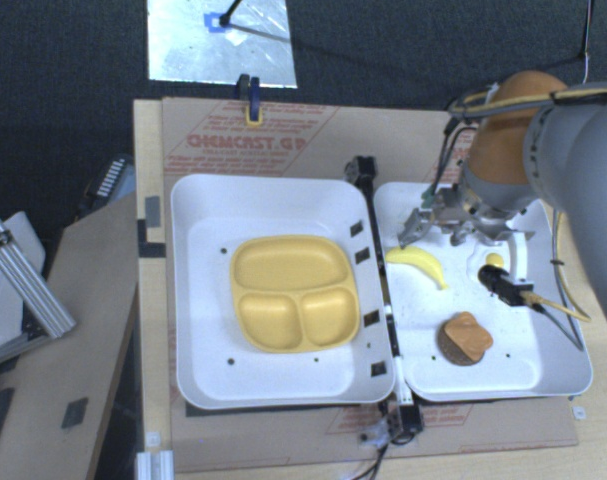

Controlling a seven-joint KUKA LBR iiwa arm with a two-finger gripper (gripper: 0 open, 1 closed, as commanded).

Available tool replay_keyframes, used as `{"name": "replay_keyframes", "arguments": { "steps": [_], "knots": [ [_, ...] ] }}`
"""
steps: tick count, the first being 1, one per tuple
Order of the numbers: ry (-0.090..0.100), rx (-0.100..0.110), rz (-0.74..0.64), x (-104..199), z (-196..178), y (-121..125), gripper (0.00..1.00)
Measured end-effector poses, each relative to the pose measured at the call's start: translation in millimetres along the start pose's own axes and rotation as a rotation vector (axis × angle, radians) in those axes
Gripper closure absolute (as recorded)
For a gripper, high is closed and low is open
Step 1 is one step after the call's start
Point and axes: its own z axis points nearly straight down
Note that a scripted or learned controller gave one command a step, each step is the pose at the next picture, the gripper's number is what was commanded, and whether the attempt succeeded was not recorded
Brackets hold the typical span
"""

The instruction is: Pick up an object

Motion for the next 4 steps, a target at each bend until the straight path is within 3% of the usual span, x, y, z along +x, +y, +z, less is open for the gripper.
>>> {"name": "replay_keyframes", "arguments": {
  "steps": [1,2,3,4],
  "knots": [
    [-0.001,-0.005,0.0,-0.8,-13.8,1.3,1.0],
    [-0.001,-0.009,0.0,0.3,-78.4,5.6,1.0],
    [-0.001,-0.007,0.0,0.2,-119.8,6.7,1.0],
    [0.001,-0.003,-0.004,44.5,-127.4,-14.3,1.0]
  ]
}}
